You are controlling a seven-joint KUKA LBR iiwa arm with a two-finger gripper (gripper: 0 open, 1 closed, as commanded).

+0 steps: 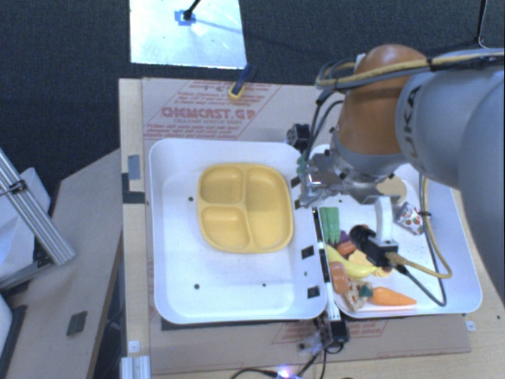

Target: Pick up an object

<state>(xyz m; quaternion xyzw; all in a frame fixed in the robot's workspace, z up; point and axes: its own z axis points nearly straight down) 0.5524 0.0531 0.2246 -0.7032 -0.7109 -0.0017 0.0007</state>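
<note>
The pincer [319,186], open or shut I cannot tell, is hovering over the right bin [465,287] by its left wall, the green toy [329,223] lying just beside it toward the bench's near edge, long axis running toward that edge

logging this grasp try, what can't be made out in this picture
Camera view:
- right bin: far half covered by the arm.
- green item: upper end hidden under the arm.
- small toys by the orange carrot: too small and crowded to name.
</note>
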